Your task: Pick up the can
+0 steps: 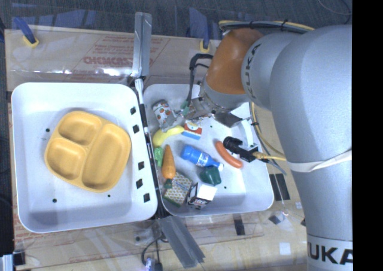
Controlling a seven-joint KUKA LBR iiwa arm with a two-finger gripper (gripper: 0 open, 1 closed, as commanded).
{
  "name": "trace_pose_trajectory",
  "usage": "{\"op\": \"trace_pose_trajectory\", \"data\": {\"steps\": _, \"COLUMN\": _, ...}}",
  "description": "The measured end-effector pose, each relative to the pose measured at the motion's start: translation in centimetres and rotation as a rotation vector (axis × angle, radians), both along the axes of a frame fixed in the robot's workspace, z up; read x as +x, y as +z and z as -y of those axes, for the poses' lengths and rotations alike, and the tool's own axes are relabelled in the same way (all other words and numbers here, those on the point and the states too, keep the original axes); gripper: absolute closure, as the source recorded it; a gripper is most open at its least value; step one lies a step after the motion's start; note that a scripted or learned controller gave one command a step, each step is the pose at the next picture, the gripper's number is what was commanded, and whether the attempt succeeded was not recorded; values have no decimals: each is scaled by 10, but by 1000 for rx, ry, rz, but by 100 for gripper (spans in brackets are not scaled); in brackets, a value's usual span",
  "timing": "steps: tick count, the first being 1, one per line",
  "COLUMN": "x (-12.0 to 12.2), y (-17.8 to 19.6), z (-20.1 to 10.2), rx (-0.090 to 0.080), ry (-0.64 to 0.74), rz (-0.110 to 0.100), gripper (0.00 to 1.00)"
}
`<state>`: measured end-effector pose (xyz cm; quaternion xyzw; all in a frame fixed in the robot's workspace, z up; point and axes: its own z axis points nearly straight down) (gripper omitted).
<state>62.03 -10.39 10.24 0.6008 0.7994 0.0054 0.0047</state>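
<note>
So the gripper point(190, 108) hangs low over the right bin point(257, 195), can point(160, 111) just left of it among clutter. Can't tell its state, probably lining up a grab.

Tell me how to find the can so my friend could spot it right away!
Look at the right bin, the one crowded with toys beside the bin holding the yellow divided plate. Go to its far left corner, just above the yellow banana. The can is the small, stubby cylinder with a printed label, unlike the soft-looking food shapes around it.
</note>
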Motion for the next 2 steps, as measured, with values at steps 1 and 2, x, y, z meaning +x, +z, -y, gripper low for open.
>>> {"op": "trace_pose_trajectory", "data": {"steps": 1, "x": 38, "y": -2, "z": -5, "rx": -3, "ry": -51, "rz": -11, "gripper": 0}}
{"op": "trace_pose_trajectory", "data": {"steps": 2, "x": 39, "y": 9, "z": -6, "rx": -2, "ry": -47, "rz": -12, "gripper": 100}}
